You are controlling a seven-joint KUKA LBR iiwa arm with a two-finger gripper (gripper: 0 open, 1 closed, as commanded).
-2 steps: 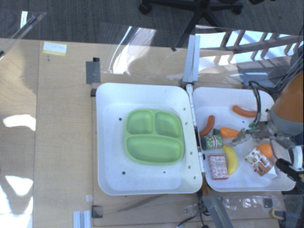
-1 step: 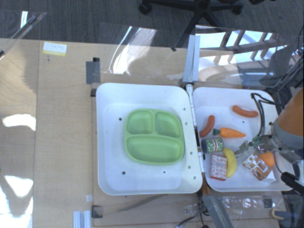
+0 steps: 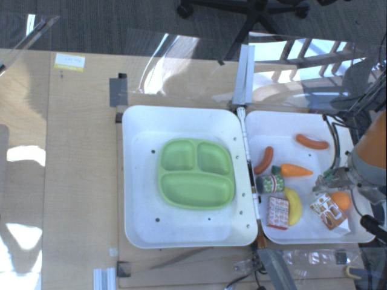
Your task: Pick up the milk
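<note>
Nearest the camera, in the right-hand white bin [image 3: 363, 237], a red-and-white box [image 3: 278, 212] is seen lying flat by the bin's left wall, with a banana [image 3: 294, 205] laid just beside it on its right. Further right at much the same depth, the milk carton [image 3: 326, 210], white with brown markings, is found tilted near the bin's front right corner, and an orange [image 3: 341, 200] is pressed against its far right side. Just beyond the carton, the gripper [image 3: 331, 180] is held low over the bin, close to the carton's far end; nothing is seen gripped, and how wide the jaws stand cannot be told. The grey arm [image 3: 370, 153] is seen entering from the right. A small green can [image 3: 270, 183] is laid behind the box, with a carrot [image 3: 295, 171] beyond it. A sausage [image 3: 264, 159] is placed behind the can, and a second sausage [image 3: 312, 142] lies towards the bin's far side. In the left-hand bin [image 3: 139, 180], a green divided plate [image 3: 196, 174] is set near the middle. Beyond the bench [image 3: 78, 162], the base of an office chair [image 3: 242, 8] is seen on the carpet.
</note>
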